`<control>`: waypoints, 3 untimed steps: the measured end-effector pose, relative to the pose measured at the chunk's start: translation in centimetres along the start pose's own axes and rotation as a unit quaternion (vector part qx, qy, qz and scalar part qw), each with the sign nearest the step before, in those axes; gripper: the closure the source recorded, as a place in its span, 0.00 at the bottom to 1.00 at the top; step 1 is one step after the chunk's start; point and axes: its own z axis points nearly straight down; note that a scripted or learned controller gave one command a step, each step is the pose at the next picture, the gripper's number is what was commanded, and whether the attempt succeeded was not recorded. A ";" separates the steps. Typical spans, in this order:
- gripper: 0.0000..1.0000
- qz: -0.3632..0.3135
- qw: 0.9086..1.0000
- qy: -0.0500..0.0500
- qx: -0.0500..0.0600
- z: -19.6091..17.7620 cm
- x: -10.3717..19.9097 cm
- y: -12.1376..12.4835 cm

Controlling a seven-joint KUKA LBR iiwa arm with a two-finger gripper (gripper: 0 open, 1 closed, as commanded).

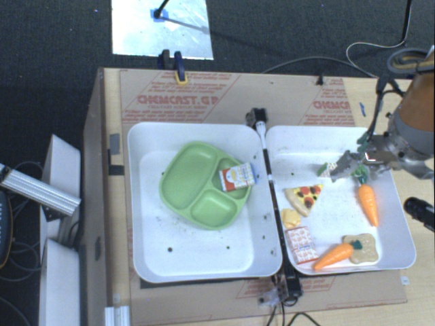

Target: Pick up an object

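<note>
Two shallow white plastic bins sit side by side on the bench, the left bin (153, 250) and the right bin (401, 246). In the left bin a smooth green divided plate (194, 185) lies near the middle, and a small red and white carton (236, 177) rests on the plate's right edge. The grey arm (411, 124) is extended over the right bin's far right corner, and the gripper (348, 165) is held low over the bin floor near the far edge, beside the leafy top of a carrot (368, 204). Nothing is seen between the fingers; whether they are apart or together cannot be told.

The approach step appears to be in hand. A descent and a closing on one item would be called for next. The carrot by the right edge is tapered and smooth. A second carrot (333, 255) lies at the near edge, touching a flat cookie (362, 248). A triangular pizza slice (304, 197) lies near the left edge, a printed packet (300, 242) nearer the near left corner.
</note>
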 end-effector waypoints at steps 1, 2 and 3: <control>0.00 0.001 1.000 0.001 0.003 15.7 0.6 -1.4; 0.00 0.000 1.000 0.000 -0.004 17.8 -0.9 4.2; 1.00 -0.001 1.000 0.001 -0.006 16.6 -0.8 4.3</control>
